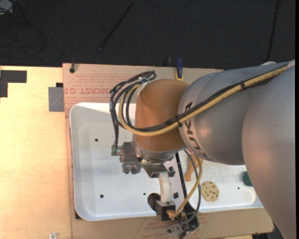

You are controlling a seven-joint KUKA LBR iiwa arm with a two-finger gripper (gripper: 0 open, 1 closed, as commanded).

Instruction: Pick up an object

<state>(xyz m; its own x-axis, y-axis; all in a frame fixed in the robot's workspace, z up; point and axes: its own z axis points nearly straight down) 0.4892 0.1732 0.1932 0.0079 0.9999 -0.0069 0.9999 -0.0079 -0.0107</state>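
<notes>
My gripper (131, 164) hangs low over the middle of the white bin (89, 153), seen from above, with the orange wrist and grey arm covering most of it. A round tan disc with dark speckles (209, 191) lies on the bin floor to the gripper's right, near the front rim. Further right a small teal object (246, 178) peeks out from under the arm. I see nothing held under the gripper; the spot below it is hidden by the wrist.
The bin rests on a cardboard sheet (89, 86) on a pale wooden bench (25, 158). The bin's left part shows bare white floor with a few small dark holes. The grey arm covers the right side of the view.
</notes>
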